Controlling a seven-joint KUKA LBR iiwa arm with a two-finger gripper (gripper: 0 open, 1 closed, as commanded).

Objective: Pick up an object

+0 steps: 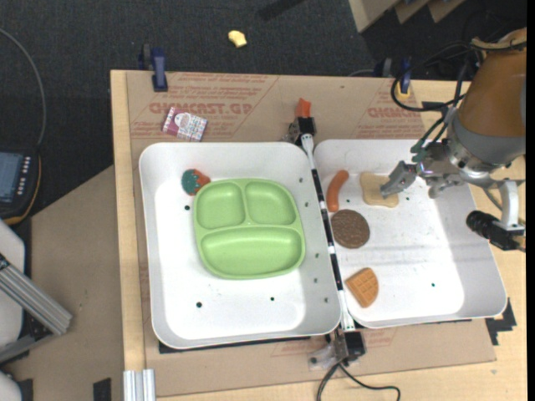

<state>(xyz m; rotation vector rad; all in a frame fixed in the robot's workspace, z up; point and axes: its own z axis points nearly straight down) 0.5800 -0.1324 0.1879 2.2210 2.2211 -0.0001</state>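
1. A green tray (248,228) and a small round toy (196,180) are held in the left bin (167,307).
2. A sausage (336,189), brown disc (349,228), cracker (363,286) and pale block (378,188) are held in the right bin (451,299).
3. The gripper (410,178) is seen over the block; its opening cannot be told.
4. Cardboard (251,90) is laid under the bins, with dark floor (84,23) beyond.
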